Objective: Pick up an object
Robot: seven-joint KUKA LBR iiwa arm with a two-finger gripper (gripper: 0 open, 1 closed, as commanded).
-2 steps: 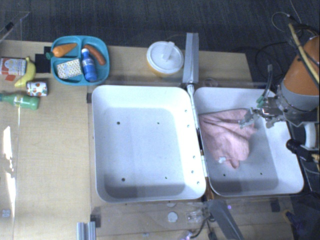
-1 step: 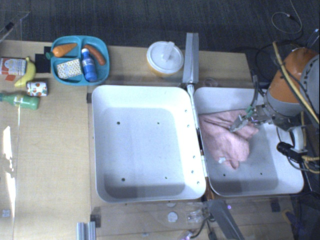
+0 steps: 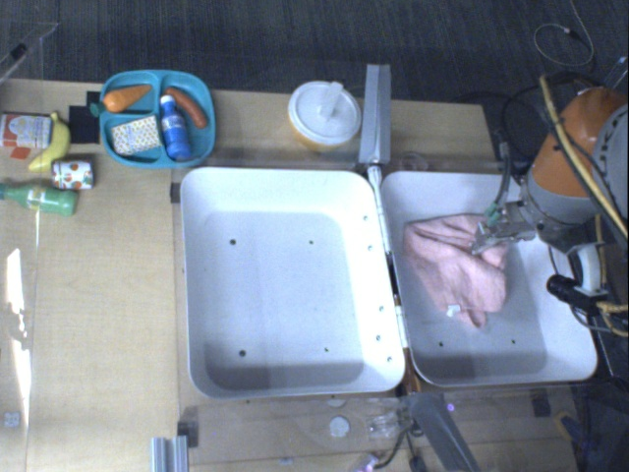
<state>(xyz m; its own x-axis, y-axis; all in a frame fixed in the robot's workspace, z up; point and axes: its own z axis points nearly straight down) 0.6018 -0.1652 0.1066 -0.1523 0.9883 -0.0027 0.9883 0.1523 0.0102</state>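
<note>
My gripper (image 3: 494,232): low over the right bin, at the upper right edge of the pink cloth, metal fingertips down against the fabric.
My fingers: I cannot tell whether they are apart or together; the tips blur into the folds of the cloth.
My arm (image 3: 575,165): grey with an orange band, reaching in from the right side, cables looping around it.
Pink cloth (image 3: 460,268): crumpled in the right bin, lying in its upper middle part, a small white tag showing near its lower edge.
Right bin (image 3: 521,357): white and shallow, touching the left bin along the middle seam.
Left bin (image 3: 285,283): white and shallow, a few small dark holes in its floor.
Lidded cup (image 3: 324,114): white lid over a yellow body, on the bench just above the left bin's top right corner.
Blue tray (image 3: 201,116): divided, on the bench at upper left, holding toy food, among it a blue bottle (image 3: 174,126).
Far left of bench: a banana (image 3: 51,144), a small can (image 3: 73,174) and a green bottle (image 3: 39,199), close together.
</note>
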